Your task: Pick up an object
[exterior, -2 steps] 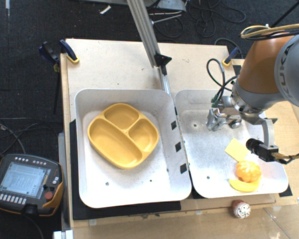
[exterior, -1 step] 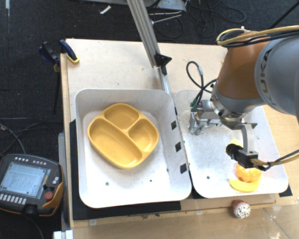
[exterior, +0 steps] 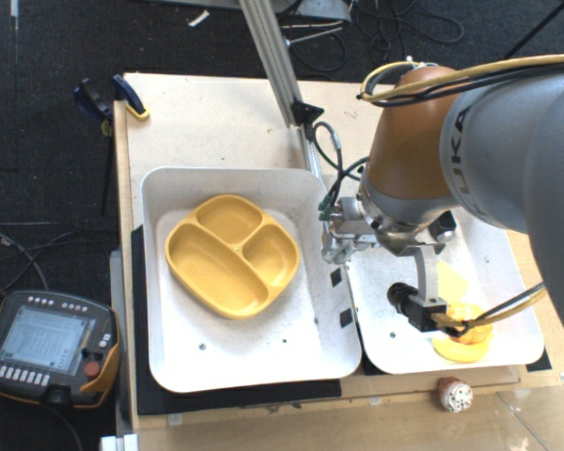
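Observation:
A yellow divided plate [exterior: 231, 254] lies in the left bin [exterior: 169, 346], a little left of its middle. In the right bin [exterior: 508, 252] a yellow object [exterior: 462, 348] rests at the near right corner, with a paler yellow piece [exterior: 451, 280] just behind it, partly hidden by the arm. My gripper [exterior: 335, 249] hangs below the orange wrist band, over the inner left edge of the right bin, next to the wall between the bins. It is clear of the plate and well left of the yellow object. I see nothing held in it.
A slanted metal rail [exterior: 277, 64] comes down from the back to the bins' shared wall. A small speckled ball [exterior: 456, 395] sits on the bench's front edge outside the bins. A blue and yellow clamp [exterior: 113, 97] is at the bench's back left corner.

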Available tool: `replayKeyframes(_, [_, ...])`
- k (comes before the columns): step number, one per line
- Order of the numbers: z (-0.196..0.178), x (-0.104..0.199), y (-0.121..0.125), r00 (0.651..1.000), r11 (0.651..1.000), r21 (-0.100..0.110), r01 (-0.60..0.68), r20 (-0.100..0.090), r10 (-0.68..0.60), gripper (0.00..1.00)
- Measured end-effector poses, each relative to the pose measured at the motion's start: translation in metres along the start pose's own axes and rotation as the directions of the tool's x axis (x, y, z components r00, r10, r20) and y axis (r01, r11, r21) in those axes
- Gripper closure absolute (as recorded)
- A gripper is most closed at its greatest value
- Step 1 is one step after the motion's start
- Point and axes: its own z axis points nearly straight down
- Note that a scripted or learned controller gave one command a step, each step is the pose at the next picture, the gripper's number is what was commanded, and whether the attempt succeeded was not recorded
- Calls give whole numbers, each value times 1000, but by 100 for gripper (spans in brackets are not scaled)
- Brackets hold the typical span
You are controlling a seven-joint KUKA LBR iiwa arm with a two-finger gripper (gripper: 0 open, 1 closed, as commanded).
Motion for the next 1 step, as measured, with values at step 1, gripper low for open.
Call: replayKeyframes(1, [0,46,-7,1000,1000,0,0,1,0,100])
